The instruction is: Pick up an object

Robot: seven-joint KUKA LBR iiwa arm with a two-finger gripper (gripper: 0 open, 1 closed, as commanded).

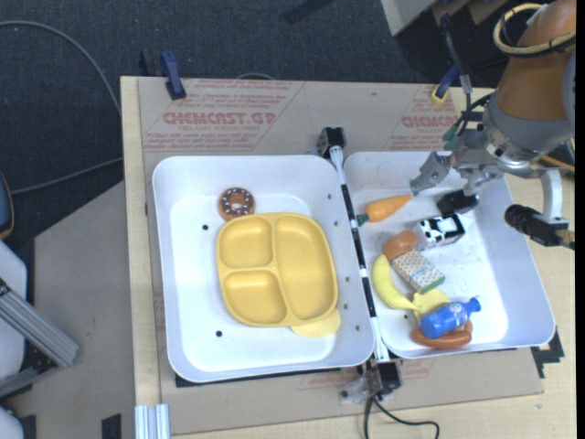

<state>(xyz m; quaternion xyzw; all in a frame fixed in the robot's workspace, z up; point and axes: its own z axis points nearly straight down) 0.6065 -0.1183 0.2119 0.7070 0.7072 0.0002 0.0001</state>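
Your hand [448, 183] hangs open and holds nothing, just above the black-and-white toy [441, 230] in the right bin [521, 282]. Lower straight over that toy, clear of the carrot [387, 208] beside it, then close.

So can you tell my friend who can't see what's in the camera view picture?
A robot arm's gripper hangs over the right white bin, above a toy carrot, banana and blue bottle. The left bin holds a yellow divided tray and a small donut.
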